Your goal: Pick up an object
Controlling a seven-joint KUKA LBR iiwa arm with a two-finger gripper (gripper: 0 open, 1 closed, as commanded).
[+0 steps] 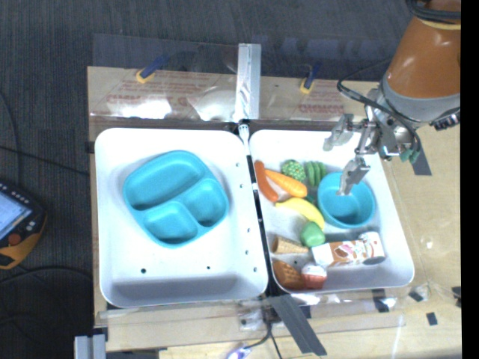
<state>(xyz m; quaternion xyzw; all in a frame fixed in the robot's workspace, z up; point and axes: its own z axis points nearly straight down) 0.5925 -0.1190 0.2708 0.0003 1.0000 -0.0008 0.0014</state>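
Dark carpet surrounds the counter (434,223) with two white bins. Left bin (112,223): blue divided tray (174,195). Right bin (393,238), centre-right of frame: toy foods, banana (303,212), blue bowl (346,203). Claw (352,152), spread and grasping nothing, hangs over the bowl. Judged stage: approach; nothing lifted, grasp remaining.

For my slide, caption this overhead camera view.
Gripper poised above a blue bowl in the toy-food bin, beside a bin holding a blue divided plate.
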